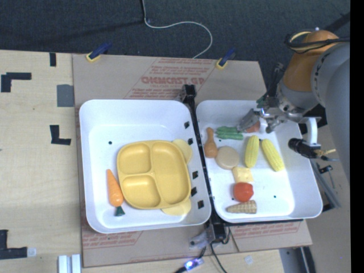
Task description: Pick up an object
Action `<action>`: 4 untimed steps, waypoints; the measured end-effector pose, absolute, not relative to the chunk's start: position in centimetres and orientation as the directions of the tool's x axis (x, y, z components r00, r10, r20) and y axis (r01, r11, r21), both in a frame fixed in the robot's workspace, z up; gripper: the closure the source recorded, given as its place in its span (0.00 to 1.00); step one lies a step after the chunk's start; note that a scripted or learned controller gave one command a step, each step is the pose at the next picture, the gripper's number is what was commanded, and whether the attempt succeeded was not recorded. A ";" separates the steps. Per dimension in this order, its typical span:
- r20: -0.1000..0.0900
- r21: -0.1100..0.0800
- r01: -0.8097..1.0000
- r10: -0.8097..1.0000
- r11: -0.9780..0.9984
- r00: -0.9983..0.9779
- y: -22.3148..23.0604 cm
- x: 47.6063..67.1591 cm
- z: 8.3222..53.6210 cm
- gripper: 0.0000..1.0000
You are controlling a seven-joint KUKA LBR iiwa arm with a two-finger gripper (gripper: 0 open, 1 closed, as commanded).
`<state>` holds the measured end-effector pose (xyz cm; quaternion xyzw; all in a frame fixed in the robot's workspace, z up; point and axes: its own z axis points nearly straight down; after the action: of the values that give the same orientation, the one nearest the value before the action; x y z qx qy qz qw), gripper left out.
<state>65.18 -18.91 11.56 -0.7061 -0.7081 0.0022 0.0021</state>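
Note:
My gripper [257,123] hangs over the back of the right bin [304,195], its two fingers spread and nothing between them. Just below it lie a green vegetable [229,133] and a small orange-red piece [252,129]. Two yellow corn cobs [251,151] [272,154] lie side by side right in front of the fingers. Further left and forward in this bin are a tan drumstick [210,144], a beige round disc [227,157], a yellow cube [242,174], a red tomato [243,191] and a waffle cone [242,208].
The left bin [94,118] holds a yellow divided plate [153,174], a carrot [115,189] at its left, and pale yellow pieces [183,148] poking out from under the plate. A black divider edge [196,152] separates the bins. The arm's grey body [341,90] fills the right.

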 end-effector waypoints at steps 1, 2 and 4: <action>-0.001 0.000 1.000 1.000 0.004 -0.004 -18.8 65.3 8.6 0.00; -0.001 0.002 1.000 1.000 0.004 -0.004 -18.7 65.4 9.9 1.00; 0.000 0.003 1.000 1.000 0.002 -0.002 -18.0 65.7 19.3 1.00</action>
<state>65.67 -18.00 19.32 -0.7063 -0.7079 -0.0010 -0.0012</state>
